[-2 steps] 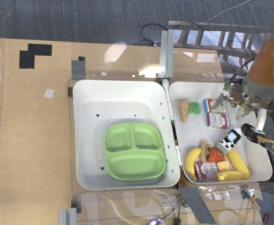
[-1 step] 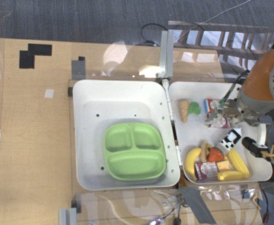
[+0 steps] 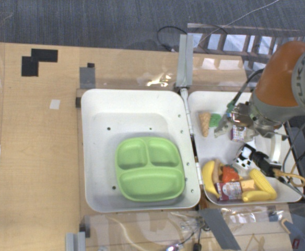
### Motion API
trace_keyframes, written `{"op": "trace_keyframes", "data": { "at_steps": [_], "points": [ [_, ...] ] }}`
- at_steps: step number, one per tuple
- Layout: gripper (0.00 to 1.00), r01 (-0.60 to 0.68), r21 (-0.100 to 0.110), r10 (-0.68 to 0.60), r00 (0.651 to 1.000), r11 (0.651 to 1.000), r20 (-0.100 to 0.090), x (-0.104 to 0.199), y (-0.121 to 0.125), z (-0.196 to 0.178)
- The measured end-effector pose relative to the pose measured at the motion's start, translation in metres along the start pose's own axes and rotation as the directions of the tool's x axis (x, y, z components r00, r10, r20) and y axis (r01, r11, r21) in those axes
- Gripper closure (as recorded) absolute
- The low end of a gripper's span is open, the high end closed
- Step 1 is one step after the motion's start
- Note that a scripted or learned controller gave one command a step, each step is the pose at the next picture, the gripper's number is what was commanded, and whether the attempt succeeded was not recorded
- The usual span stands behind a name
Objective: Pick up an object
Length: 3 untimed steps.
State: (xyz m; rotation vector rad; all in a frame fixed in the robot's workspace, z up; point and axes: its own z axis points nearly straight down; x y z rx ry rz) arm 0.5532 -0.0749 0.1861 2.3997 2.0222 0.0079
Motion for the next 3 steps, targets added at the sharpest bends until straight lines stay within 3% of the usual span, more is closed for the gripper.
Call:
{"op": "trace_keyframes", "data": {
  "at_steps": [1,2,3],
  "points": [
    [0.0,0.116,-0.041,-0.115,0.993,0.992,0.014,-0.074,0.013,0.07],
    [0.0,0.282,-0.04,-0.282,0.959,0.958,0.019,-0.108,0.043,0.078],
    [0.0,0.261,-0.036,-0.26,0.965,0.965,0.015,-0.101,0.112,0.08]
  ]
}}
